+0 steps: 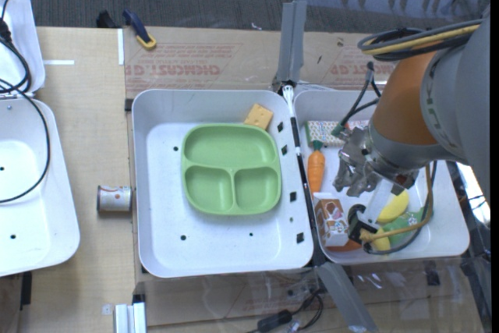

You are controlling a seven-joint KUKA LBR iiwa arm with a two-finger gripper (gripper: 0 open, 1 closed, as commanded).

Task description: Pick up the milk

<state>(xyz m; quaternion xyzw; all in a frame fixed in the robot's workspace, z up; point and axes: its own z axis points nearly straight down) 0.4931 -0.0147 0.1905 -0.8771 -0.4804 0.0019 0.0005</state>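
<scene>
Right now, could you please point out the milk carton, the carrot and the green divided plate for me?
milk carton point(333, 221): camera view, on its printed front face.
carrot point(315, 170): camera view, on the middle of its orange body.
green divided plate point(231, 146): camera view, on the floor of its large compartment.

End effector point(360, 185) fingers and much of the right bin point(452, 242) hidden beneath the arm point(437, 97).
</scene>
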